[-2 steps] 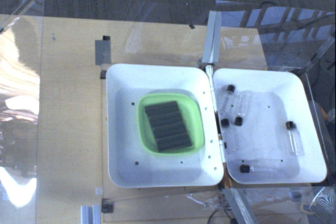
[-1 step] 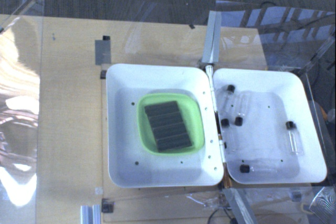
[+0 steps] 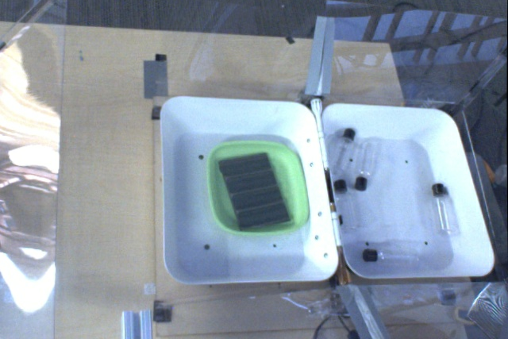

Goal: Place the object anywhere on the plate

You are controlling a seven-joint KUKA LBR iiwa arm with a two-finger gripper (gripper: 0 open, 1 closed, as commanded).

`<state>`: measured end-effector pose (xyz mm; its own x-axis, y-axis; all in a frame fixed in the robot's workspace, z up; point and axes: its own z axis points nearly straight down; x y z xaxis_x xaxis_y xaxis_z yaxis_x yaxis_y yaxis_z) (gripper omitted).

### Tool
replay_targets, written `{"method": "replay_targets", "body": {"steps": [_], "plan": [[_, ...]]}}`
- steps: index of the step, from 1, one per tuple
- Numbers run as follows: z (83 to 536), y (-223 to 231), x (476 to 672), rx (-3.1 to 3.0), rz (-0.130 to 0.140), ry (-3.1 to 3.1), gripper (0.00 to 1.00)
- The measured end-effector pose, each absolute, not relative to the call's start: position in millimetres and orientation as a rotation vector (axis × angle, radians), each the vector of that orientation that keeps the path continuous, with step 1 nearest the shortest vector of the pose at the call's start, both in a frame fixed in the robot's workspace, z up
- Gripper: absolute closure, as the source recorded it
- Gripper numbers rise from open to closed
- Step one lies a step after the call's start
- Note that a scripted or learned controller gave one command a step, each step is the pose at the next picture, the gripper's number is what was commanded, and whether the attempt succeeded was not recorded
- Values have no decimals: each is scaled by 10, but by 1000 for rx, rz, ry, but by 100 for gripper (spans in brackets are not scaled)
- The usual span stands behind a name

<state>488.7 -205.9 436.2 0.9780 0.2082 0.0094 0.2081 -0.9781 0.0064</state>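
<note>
arm (image 3: 490,307) — perhaps the grey curved shape at lower right corner | pose — cannot tell

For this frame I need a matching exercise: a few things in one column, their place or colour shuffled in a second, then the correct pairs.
Things:
1. plate
2. dark ridged block
3. clear vials with black caps
4. metal bar

Place or colour:
A. lying in the right bin
B. on the bench beyond the seam where the two bins meet
C. green, sitting in the left bin
D. resting on top of the plate

Pairs: 1-C, 2-D, 3-A, 4-B
</note>
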Motion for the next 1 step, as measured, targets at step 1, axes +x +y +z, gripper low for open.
{"method": "replay_targets", "body": {"steps": [1], "plan": [[4363,-2059,4886,3119,15,328,0]]}}
